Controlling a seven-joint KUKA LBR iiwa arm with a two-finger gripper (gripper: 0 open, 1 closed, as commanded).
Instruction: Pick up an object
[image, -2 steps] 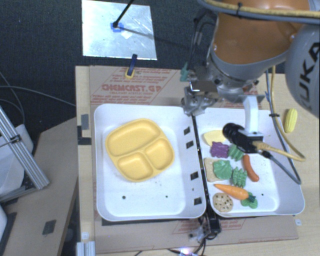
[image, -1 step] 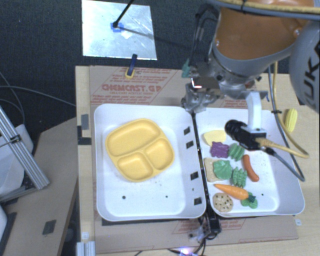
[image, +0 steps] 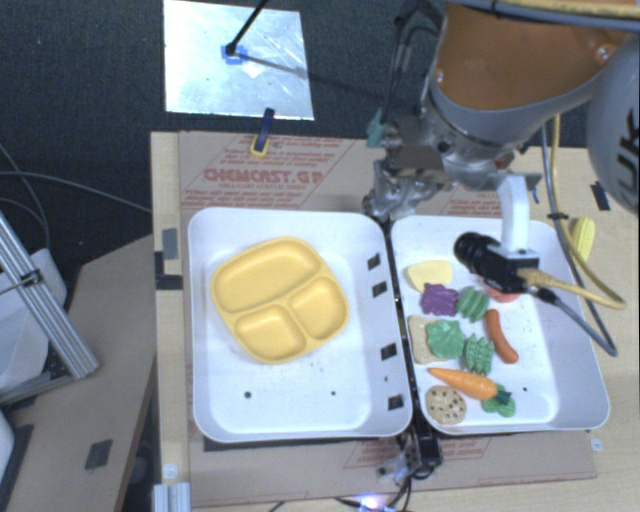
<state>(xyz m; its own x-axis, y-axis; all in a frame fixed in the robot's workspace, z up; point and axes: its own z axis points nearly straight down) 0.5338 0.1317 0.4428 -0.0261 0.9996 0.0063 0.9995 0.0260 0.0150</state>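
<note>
Below the fingers (image: 400, 205), well apart: toy carrot (image: 463, 381) in right bin (image: 575, 390).

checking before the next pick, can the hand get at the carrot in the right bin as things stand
Probably yes. The carrot lies open from above near the front of the right bin, with only a cookie and green pieces beside it. The hand sits above the bin's back edge.

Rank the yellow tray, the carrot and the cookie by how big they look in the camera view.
1. Yellow tray, by far the largest.
2. Carrot.
3. Cookie, smallest, though not much smaller than the carrot.
</note>
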